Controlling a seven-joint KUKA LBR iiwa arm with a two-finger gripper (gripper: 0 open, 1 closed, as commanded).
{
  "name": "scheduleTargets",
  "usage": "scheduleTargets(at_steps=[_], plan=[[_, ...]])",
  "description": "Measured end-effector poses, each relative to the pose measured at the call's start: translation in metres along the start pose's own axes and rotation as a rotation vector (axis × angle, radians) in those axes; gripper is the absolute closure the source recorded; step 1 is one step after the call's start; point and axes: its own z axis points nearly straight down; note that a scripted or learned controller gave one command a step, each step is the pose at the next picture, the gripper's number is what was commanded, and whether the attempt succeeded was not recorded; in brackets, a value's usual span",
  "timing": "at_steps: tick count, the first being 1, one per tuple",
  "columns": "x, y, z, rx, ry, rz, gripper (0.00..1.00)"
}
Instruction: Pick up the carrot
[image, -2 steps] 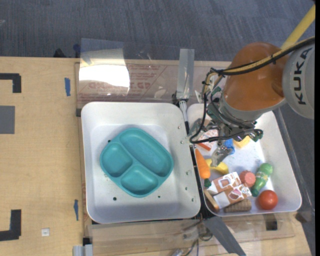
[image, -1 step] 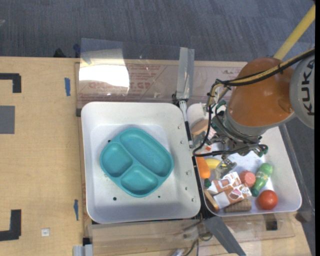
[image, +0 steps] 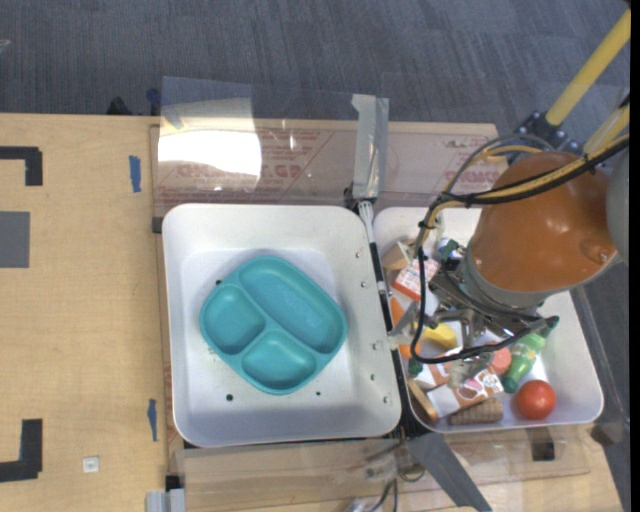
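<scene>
Low over the right bin (image: 585, 395), the gripper (image: 478, 345) sits among the clutter beneath the orange wrist band; whether it is spread or closed I cannot tell. A slim orange piece at the bin's left wall, probably the carrot (image: 397, 312), lies just to the gripper's left, its long axis hard to read. Around it lie a tomato (image: 537, 399), a green-topped item and small packets. The left bin (image: 190, 240) holds a teal divided plate (image: 272, 322).

Teal divided plate (image: 272, 322) in white bin (image: 190, 300); red tomato (image: 536, 399).
</scene>
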Motion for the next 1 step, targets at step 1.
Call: scheduleTargets(at_steps=[1], plan=[[-0.0105, -0.0644, 0.0008, 0.002, -0.004, -0.416, 0.0]])
